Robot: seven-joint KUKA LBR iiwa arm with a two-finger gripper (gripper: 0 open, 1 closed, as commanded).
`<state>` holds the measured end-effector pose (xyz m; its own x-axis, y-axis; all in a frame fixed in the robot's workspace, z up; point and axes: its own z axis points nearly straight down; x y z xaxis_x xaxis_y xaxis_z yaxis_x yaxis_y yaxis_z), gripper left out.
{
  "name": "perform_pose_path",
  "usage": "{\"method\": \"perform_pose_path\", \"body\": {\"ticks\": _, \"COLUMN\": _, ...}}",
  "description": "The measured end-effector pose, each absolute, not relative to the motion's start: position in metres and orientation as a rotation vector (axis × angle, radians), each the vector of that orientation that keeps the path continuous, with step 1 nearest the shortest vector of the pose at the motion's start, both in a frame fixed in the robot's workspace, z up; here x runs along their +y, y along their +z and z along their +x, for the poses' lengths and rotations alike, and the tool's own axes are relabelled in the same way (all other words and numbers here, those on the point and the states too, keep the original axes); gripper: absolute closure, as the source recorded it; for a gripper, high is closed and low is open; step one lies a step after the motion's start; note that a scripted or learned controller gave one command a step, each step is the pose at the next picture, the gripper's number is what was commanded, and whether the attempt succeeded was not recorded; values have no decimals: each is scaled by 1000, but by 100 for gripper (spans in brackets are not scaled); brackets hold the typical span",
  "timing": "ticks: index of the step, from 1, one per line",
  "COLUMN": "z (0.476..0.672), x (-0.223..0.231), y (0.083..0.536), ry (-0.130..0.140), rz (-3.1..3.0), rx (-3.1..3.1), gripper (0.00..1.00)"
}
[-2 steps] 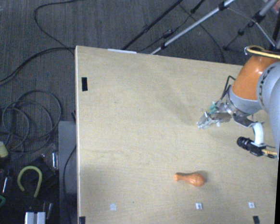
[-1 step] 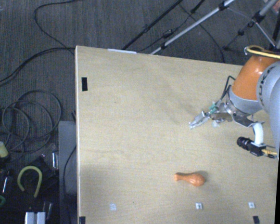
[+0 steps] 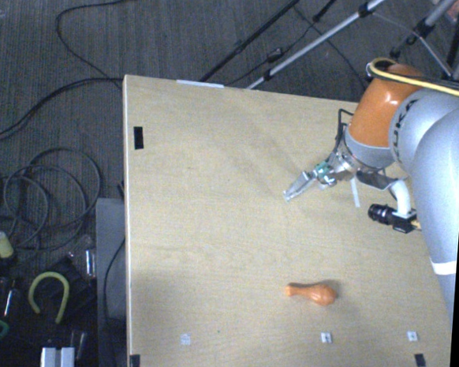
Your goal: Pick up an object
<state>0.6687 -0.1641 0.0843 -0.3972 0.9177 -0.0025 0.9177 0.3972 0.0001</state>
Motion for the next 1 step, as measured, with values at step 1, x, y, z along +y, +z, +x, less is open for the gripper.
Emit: {"method": "perform_pose_path", "body": {"ticks": 1, "z": 669, "x": -164, "y": 94, "ry": -3, "rz": 1722, "rx": 2622, "gripper": 100}}
